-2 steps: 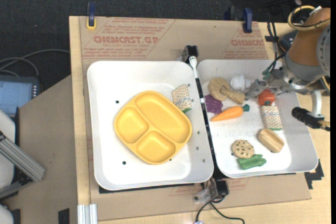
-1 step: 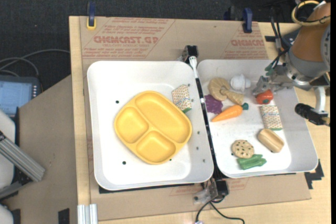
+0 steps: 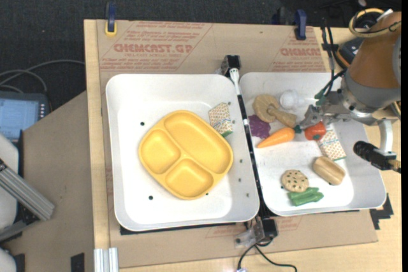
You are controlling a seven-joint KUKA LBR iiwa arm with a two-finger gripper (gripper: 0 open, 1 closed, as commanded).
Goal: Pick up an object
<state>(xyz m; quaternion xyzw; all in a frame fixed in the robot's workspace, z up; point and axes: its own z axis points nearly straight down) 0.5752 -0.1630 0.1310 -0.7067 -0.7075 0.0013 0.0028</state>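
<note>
Bench: flat brown board (image 3: 191,41) printed with red lettering, blue clamps (image 3: 111,26) at its back edge. Directly on it: two shallow white plastic bins side by side, left bin (image 3: 127,156) and right bin (image 3: 357,194), touching along a black centre strip (image 3: 245,137).

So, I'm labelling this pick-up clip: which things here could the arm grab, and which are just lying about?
Job in hand:
gripper
tomato
carrot
cookie
bread roll
green bean pod

Lying about:
yellow divided plate
blue clamps

Two white bins (image 3: 121,137), one yellow tray (image 3: 185,153), one carrot (image 3: 276,137), one cookie (image 3: 294,181).
</note>
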